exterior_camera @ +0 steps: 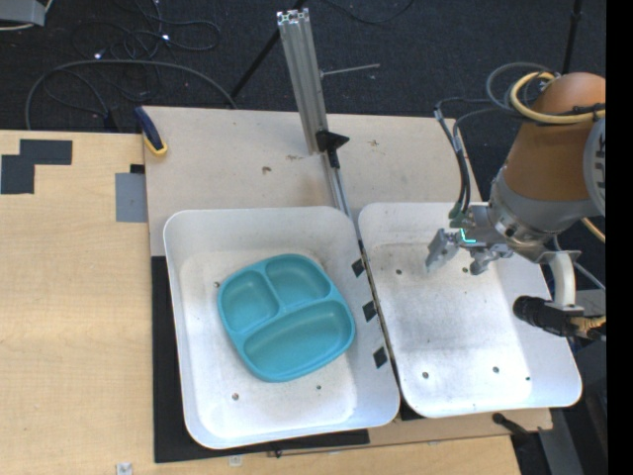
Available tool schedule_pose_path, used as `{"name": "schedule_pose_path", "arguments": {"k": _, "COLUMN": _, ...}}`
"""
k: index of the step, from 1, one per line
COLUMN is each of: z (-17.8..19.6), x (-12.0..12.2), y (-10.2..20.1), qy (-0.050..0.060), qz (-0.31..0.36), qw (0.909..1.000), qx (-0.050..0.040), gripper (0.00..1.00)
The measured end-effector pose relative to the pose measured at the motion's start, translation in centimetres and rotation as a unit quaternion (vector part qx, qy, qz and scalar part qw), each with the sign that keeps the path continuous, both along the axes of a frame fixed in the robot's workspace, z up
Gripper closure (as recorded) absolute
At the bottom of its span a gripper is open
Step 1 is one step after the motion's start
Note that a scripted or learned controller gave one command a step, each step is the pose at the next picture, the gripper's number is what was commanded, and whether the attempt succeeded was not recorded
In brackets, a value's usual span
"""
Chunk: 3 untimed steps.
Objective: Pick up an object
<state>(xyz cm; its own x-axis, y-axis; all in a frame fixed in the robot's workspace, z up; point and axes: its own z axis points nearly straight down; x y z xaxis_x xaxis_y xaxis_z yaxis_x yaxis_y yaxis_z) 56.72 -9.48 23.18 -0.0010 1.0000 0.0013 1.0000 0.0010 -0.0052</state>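
Nothing picked yet: hand (461, 256) spread open over right bin (514, 384), blue tray (286, 316) untouched in left bin (198, 265).

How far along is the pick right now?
Nothing looks done: the turquoise divided plastic plate lies flat in the left white bin. In hand: the gripper is open over the right white bin, holding nothing. Left: reaching across, grasping and lifting the plate.

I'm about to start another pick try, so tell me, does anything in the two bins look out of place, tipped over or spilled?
Nothing stands out. The blue divided plate lies flat, right way up, in the left bin, turned a little askew to the bin's walls but whole. The tool hangs over the right bin, apart from the plate. No spill shows in either bin.
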Motion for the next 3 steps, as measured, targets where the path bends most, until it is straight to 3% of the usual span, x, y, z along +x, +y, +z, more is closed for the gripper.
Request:
{"name": "schedule_pose_path", "arguments": {"k": 1, "z": 0.1, "x": 0.0, "y": 0.0, "qy": -0.001, "qz": 0.000, "qw": 1.0000, "qx": -0.0002, "gripper": 0.00}}
{"name": "schedule_pose_path", "arguments": {"k": 3, "z": -11.2, "x": 0.1, "y": 0.9, "qy": 0.002, "qz": 0.000, "qw": 1.0000, "qx": 0.0001, "gripper": 0.00}}
